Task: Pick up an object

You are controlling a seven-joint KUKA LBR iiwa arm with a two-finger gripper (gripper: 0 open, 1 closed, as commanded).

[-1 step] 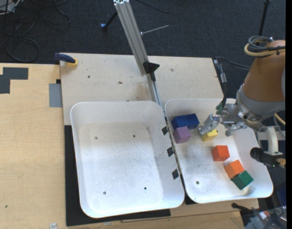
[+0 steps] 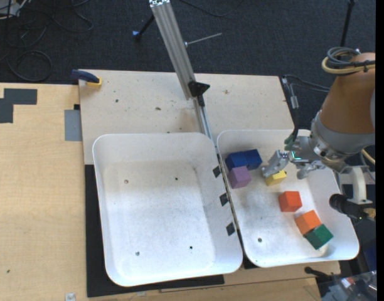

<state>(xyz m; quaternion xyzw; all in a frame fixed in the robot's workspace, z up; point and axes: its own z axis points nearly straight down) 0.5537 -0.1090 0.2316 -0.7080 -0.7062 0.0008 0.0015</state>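
White bins: you've got two shallow ones side by side on a pale speckled board (image 2: pixel 148 102), left bin (image 2: pixel 117 168) and right bin (image 2: pixel 342 243). Light wood bench (image 2: pixel 35 193) runs out to the left with dark grey patches on it. Dark carpet (image 2: pixel 255 17) beyond, cables lying loose on it. Slanted aluminium bar (image 2: pixel 175 42) crosses the far side of the board, checkered tag at its top end. Small blue-and-yellow clamp (image 2: pixel 86 78) at the board's far-left corner. No text you can read anywhere.

All blocks sit in the right bin: blue block (image 2: pixel 245 159) touching purple block (image 2: pixel 240 176) at the far-left; red-orange block (image 2: pixel 290 200) mid-bin; orange block (image 2: pixel 307 221) touching green block (image 2: pixel 319 236) at the near-right.

Arm (image 2: pixel 346 105) comes in from the right, wrist angled down and left over the far part of the right bin. Gripper (image 2: pixel 275 168) is low, right on the yellow block (image 2: pixel 276 177), just right of the purple one. Can't tell if the jaws are apart or clamped on it; metal hides the contact.
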